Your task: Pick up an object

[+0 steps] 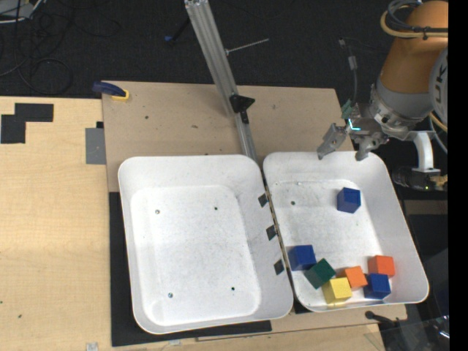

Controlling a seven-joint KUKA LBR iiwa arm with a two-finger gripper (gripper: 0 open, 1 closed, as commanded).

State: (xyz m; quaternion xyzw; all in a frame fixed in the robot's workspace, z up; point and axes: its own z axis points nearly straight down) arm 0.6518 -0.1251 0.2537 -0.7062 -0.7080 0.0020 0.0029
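In the camera view, the gripper (344, 146) is seen poised over the far rim of the right bin (409, 269), hanging from the grey arm with its orange band (413, 57). The jaws are spread wide, with nothing between them; two pale fingers can be made out, angled downward and apart.

The objects to be picked are all found in the right bin. A lone blue cube (349, 199) is set well apart from the rest, toward the middle of the bin, and lies nearest the jaws: it is placed toward the viewer and only slightly right of them. It is judged the likeliest target, since open floor surrounds it on all sides. As a cube it offers no long axis, though its faces are turned slightly askew to the bin walls.

A cluster is gathered along the near edge: a second blue cube (301, 257), a dark green block (319, 273), a yellow cube (338, 289), an orange cube (355, 276), a red-orange cube (382, 265) and a further blue cube (378, 284), several touching or just beside one another.

The blocks appear matte, hard-edged and solid. Both bins are of smooth white plastic with rounded corners, faintly speckled. The left bin (139, 196) is set beside the right on a pale wood counter (51, 218), and a ribbed metal rail (216, 57) slants behind them.
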